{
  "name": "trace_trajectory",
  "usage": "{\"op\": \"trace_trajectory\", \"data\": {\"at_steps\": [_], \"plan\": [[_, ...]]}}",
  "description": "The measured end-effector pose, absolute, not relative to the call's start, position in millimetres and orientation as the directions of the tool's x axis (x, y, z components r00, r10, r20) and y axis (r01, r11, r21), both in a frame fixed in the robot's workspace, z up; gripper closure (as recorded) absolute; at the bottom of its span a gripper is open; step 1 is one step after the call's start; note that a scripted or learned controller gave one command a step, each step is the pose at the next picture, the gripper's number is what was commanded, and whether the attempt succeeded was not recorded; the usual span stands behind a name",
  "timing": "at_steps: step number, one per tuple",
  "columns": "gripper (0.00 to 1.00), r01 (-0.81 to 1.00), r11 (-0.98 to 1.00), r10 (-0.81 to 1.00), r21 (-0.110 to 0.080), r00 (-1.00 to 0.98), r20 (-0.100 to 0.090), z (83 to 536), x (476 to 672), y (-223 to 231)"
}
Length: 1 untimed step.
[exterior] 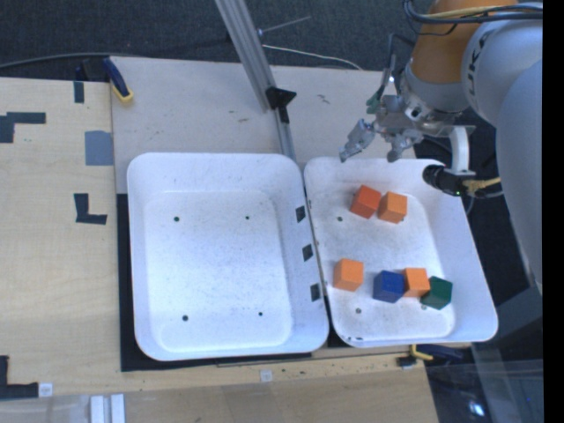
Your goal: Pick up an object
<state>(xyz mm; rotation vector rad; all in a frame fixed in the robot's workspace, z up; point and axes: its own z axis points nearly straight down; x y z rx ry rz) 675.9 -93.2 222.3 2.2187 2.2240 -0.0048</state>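
The grey arm with its orange band (454, 11) reaches in from three o'clock, and its two-finger gripper (377, 144) hangs over the far rim of the right shallow white plastic bin (467, 263), at about twelve o'clock of that bin. The two metal fingers (355, 142) stand apart, spread wide, with nothing between them.

The right bin holds six small cubes: four orange, one blue, one dark green. Being cubes, they have no long axis; what differs is how each is turned. Two orange cubes sit as a pair toward twelve o'clock of the bin floor: the darker orange cube (365, 202) is turned diamond-wise to the bin walls, and the lighter orange cube (393, 207) touches it at its three o'clock side, sitting roughly square. The gripper is near this pair but above and apart from it.

Toward six o'clock runs a loose row. A lone orange cube (348, 274) sits at the nine o'clock end, apart from the rest. The blue cube (389, 286), a small orange cube (417, 281) and the dark green cube (436, 293) follow, touching or nearly so, the green one turned askew.

The left shallow white plastic bin (216, 254) lies just beside the right one, rims meeting.
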Motion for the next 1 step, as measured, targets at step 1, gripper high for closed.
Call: {"op": "trace_trajectory", "data": {"at_steps": [1], "plan": [[0.00,1.000,0.003,1.000,0.014,-0.003,-0.005,118.5,665.7,-110.4]]}}
